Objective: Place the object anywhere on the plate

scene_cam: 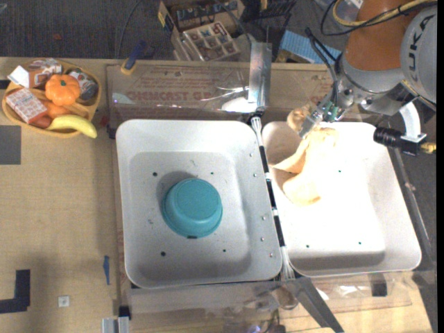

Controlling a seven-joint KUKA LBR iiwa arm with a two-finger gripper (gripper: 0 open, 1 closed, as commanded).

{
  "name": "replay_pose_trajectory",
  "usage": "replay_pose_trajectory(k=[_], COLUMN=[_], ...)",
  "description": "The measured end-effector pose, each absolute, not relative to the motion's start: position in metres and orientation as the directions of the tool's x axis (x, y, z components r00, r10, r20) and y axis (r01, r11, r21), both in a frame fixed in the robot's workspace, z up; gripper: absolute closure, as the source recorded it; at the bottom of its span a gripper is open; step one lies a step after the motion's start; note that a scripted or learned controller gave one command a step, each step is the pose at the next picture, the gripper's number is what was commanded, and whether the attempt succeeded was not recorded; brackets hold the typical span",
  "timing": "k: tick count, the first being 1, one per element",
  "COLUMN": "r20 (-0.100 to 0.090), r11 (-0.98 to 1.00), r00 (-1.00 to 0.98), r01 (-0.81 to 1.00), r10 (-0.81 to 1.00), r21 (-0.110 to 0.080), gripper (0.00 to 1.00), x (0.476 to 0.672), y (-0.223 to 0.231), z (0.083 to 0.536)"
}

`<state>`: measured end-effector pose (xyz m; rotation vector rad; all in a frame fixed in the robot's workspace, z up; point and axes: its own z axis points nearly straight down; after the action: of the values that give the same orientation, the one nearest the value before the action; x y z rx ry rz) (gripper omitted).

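Observation:
The teal round plate (193, 207) lies in the middle of the left bin (139, 144). A pale tan, floppy object (304, 168) is in the upper left part of the right bin (368, 241). Its top end runs up into my gripper (318, 118), which hangs over the bin's back left corner and is shut on it. The lower end of the object droops to the bin floor and looks blurred. The plate sits well to the left of the gripper, across the wall between the bins.
A wicker tray (14, 109) with a small pumpkin (62, 89), a banana (73, 125) and boxes sits at the far left of the bench. A clear plastic sheet (187, 92) lies behind the left bin. Cables and boxes crowd the background.

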<state>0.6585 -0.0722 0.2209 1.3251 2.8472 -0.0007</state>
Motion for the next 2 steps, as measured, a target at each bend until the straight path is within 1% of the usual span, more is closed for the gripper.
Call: replay_pose_trajectory(k=[1,2], r20=[-0.002,0.000], r11=[0.645,0.891], r00=[-0.645,-0.891], r01=[0.764,0.455], r10=[0.764,0.455], r21=[0.001,0.001], gripper=[1.00,1.00], x=[0.660,0.644], y=[-0.072,-0.026], z=[0.223,0.232])
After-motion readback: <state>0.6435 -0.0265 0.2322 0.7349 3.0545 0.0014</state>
